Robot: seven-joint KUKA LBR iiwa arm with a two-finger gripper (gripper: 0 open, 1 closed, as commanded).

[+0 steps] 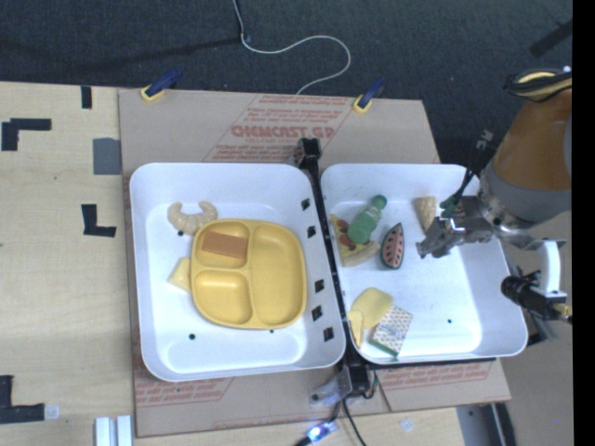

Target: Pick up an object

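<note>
The tool [435, 242] hangs over the right bin [465, 337], near its far right side. It is dark and small here, so I cannot tell how it is set, and I see nothing held in it.

Just left of the tool lies a watermelon slice [392, 245], red with dark seeds. Just behind the tool, by the bin's back wall, is a small tan wedge [425, 211] that looks like bread or cheese. Farther left of the tool a green bottle [368, 216] lies on its side, touching a small heap of toy food [350, 235] by the wall between the bins. Well in front of the tool, near the front wall, sit a yellow piece [370, 305] and a speckled sponge [393, 329], touching each other.

The left bin [153, 277] holds a yellow divided plate [265, 282] with a brown slab [224, 242] on it. Both bins rest on the counter [56, 277].

I think the pick has not started yet. The watermelon slice is nearest and lies alone, so it seems the best choice. The tool should come straight down over its middle and squeeze across its narrow side.
</note>
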